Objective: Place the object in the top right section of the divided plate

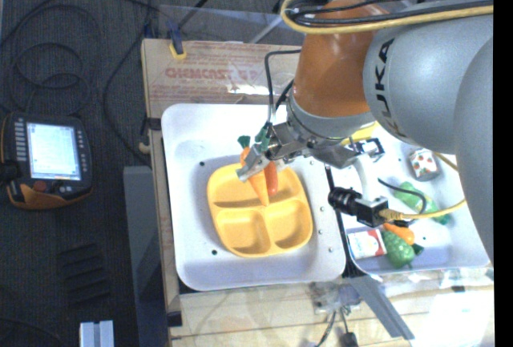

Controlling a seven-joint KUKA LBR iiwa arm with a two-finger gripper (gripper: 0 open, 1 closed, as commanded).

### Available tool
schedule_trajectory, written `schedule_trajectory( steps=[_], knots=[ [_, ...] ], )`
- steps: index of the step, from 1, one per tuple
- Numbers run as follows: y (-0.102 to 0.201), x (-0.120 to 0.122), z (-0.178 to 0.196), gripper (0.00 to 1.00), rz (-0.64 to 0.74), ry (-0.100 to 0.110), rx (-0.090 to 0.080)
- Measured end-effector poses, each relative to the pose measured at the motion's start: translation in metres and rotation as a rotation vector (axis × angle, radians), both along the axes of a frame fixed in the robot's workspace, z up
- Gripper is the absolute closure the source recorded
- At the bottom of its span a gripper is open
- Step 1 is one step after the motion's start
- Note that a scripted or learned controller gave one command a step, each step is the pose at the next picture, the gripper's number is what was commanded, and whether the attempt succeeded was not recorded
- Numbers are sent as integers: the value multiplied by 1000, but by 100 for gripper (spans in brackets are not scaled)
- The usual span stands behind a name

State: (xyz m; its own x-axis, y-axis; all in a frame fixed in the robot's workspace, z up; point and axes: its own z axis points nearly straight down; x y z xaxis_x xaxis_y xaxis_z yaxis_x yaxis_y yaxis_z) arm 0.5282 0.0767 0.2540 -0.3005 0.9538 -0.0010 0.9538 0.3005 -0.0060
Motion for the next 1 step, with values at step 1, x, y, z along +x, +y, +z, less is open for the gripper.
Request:
schedule_trajectory(
  steps=[1],
  knots=[
    [-32, 40, 127, 100, -256, -3, -3]
  ],
)
